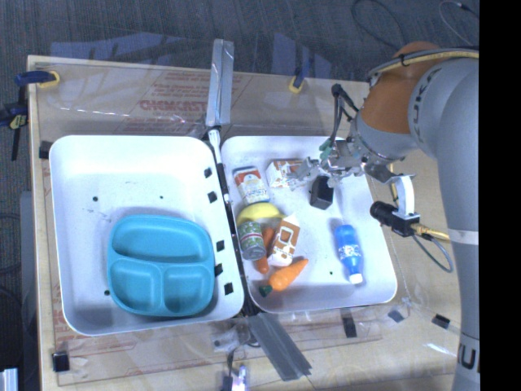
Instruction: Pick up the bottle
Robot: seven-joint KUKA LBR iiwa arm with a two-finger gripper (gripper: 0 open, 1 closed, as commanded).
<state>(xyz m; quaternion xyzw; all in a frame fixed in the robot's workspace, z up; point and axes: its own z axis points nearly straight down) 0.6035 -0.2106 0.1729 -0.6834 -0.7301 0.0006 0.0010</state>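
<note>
I see the blue bottle lying flat in the right bin, its cap toward the front rim. My end effector hovers behind it, toward the bin's back; I cannot tell its opening. The carrot and cartons lie left, clear.

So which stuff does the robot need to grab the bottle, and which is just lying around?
For the job:
blue bottle
gripper

Just lying about:
blue tray
carrot
lemon
small can
orange carton
</note>
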